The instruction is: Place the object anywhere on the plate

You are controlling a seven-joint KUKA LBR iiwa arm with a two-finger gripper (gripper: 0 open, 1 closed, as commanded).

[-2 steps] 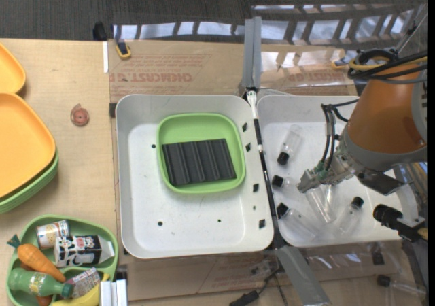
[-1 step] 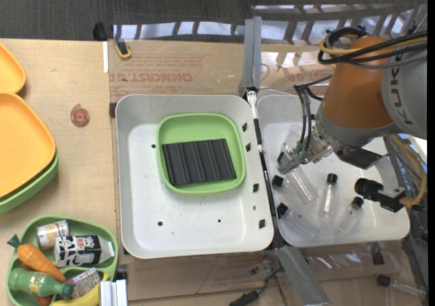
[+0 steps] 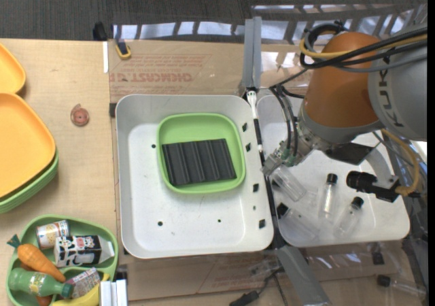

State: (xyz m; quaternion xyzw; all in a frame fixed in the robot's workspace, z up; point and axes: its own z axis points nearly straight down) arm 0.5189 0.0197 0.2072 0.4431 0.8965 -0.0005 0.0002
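Over the bin on the view's right the gripper hangs low, just above a clear vial lying near that bin's inner wall. Whether the gripper is open or closed, or has hold of anything, cannot be told from this angle, since the wrist hides it. This looks like the pick-up step: the vial appears to lie on the bin floor and nothing has reached the plate yet. The green plate sits in the middle of the other bin, well apart from the vial, and a dark ribbed mat covers most of its floor. The next move calls for a firm grip on a smooth, see-through, round thing that may roll or slip. After that comes a lift high enough to clear both bin walls, then a carry across to the plate. By count there are two white bins, one green plate and one dark mat. There are, as far as clear glass lets me judge, three vials: the near one, a second with a black cap and a third beside it.
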